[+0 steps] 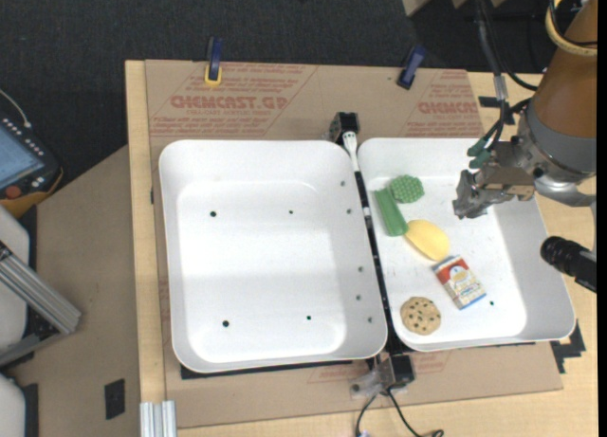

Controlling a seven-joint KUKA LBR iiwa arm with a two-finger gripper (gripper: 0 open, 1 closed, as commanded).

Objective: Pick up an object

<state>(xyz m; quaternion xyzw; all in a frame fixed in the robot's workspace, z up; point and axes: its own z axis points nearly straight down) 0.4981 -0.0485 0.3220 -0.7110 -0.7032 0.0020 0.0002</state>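
Hovering over the right bin (531, 326), the gripper (467, 206) is sitting just right of the green brush (396, 200); its state I cannot tell.

Glossy smooth white plastic bins (190, 264) on a matt brown cardboard sheet (285, 94).

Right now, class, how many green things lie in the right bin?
2. A green bar lies along the divider side of the right bin; a round green piece lies against its upper end. The arm may hide more.
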